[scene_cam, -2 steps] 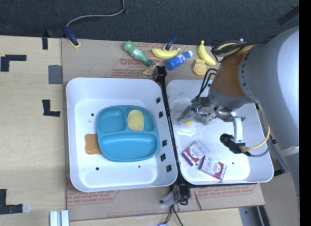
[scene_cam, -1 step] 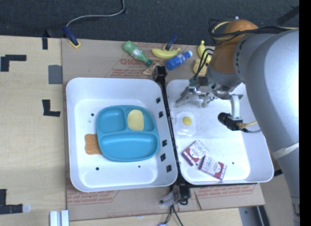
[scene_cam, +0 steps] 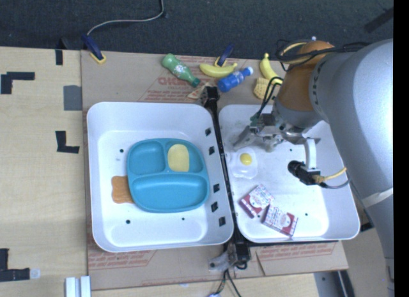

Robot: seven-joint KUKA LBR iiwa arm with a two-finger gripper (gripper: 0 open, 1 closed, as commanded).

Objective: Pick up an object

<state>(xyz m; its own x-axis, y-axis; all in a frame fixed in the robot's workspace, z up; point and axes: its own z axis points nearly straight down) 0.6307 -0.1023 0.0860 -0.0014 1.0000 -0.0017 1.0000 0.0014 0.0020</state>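
Nearby, a fried egg (scene_cam: 245, 159) and two packets (scene_cam: 267, 211) surround the gripper (scene_cam: 255, 135).

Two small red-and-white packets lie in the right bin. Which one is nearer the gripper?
The upper-left packet, closer to the fried egg toy. The gripper sits above it at the bin's top; the other packet lies farther down, toward the bin's bottom edge.

Desk (scene_cam: 38, 181): light wood surface, black tape marks at left. Cardboard sheet (scene_cam: 121, 75) on it carries two white bins: left bin (scene_cam: 102, 161), right bin (scene_cam: 332, 216). Behind bins: green bottle (scene_cam: 180, 69), banana (scene_cam: 218, 69), blue bottle (scene_cam: 234, 79).
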